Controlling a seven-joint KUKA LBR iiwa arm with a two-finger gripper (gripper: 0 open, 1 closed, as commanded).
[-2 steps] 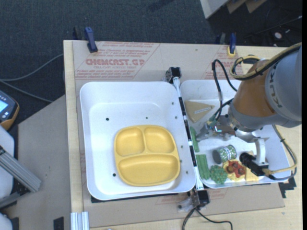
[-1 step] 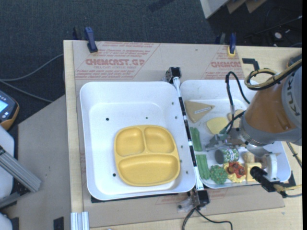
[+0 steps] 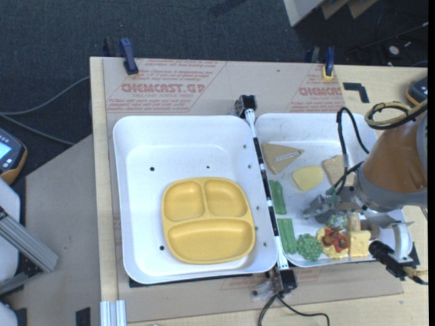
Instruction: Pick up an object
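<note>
Nearest the camera, in the right bin [image 3: 299, 122], lies a heap of toy food: a knobbly green broccoli floret [image 3: 309, 245], a jumble of red and yellow pieces [image 3: 338, 239], and a flat green strip [image 3: 287, 233] along the bin's left wall. The tool [image 3: 325, 208] of the grey, orange-banded arm [image 3: 397, 168] sits low just above that jumble; whether it is spread or pinching anything cannot be told. Beyond it lie a second green strip [image 3: 276, 197], a smooth pale-yellow disc [image 3: 308, 177], a tan block [image 3: 333, 168] and, farthest back, a tan wedge [image 3: 282, 156].

The left bin [image 3: 136, 182], shallow, white and round-cornered, holds a glossy yellow plate [image 3: 207, 219] moulded into three compartments, two small ones behind one large.

Both bins rest on a desk [image 3: 204, 87] covered in brown paper printed in red with "CHEMCAST GP", once behind each bin, the right-hand print partly cut off. Two blue clamps [image 3: 127, 54] [image 3: 328, 61] grip the desk's far edge.
</note>
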